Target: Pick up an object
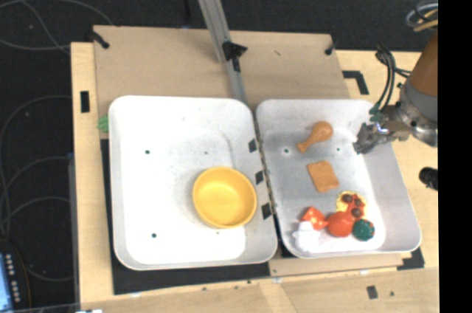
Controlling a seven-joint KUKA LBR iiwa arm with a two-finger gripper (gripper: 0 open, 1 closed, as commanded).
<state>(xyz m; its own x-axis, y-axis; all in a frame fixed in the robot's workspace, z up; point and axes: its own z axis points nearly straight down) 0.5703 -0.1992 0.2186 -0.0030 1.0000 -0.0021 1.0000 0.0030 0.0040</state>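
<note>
While the arm (424, 94) leans in from the right, its gripper (366, 138) sits over the far right part of the right bin (391, 179), low near the bin's right wall. Honestly can't tell how the pincer stands from this angle, it's just a small dark and silver blob, and nothing visibly sits in it.

Stuff in the right bin: a tan drumstick (316, 135) lies tilted toward the far middle, a bit left of the gripper and not touching it. Just nearer than that is a flat brown cracker-looking square (322, 176), roughly mid-bin. Down in the near right corner there's a little pile: a yellow piece with dark spots (350, 202), a red tomato (340, 224), a green ball (363, 230) touching the tomato's right side, a small orange-red bit (313, 216) to the tomato's left, and something white (305, 235) right at the near wall. They're bunched up tight, so exact overlaps are hard to call.

The left bin (147, 156) has a yellow bowl (224, 196) sitting upright toward its near right side, close to the divider between the two bins.

Both bins rest side by side on a tan bench (287, 57), and a grey metal pole (210, 1) slants up from the far edge between them. Loose cables (29, 16) trail on the dark floor at left.
</note>
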